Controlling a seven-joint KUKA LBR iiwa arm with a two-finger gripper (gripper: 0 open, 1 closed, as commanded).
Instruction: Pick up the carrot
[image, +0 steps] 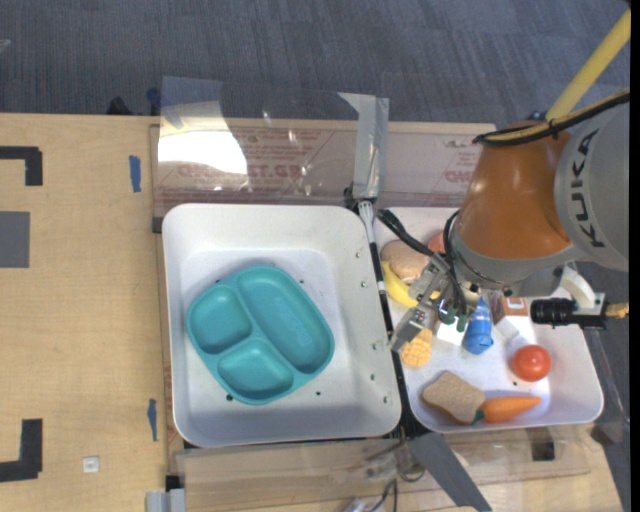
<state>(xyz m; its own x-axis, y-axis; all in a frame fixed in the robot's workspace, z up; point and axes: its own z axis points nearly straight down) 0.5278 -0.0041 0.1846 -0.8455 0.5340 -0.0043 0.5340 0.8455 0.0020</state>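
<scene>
The orange carrot lies at the front of the right bin, its tip pointing right, touching the right end of a bread slice. My gripper hangs at the left side of that bin, well up and left of the carrot, between a banana and a corn cob. Its two silver fingers stand apart, so it is open, and I see nothing held between them. The orange wrist band covers the back of the bin.
A red tomato sits just above the carrot, and a blue bottle lies right of the gripper. A tan bun rests by the banana. The left bin holds a teal divided plate.
</scene>
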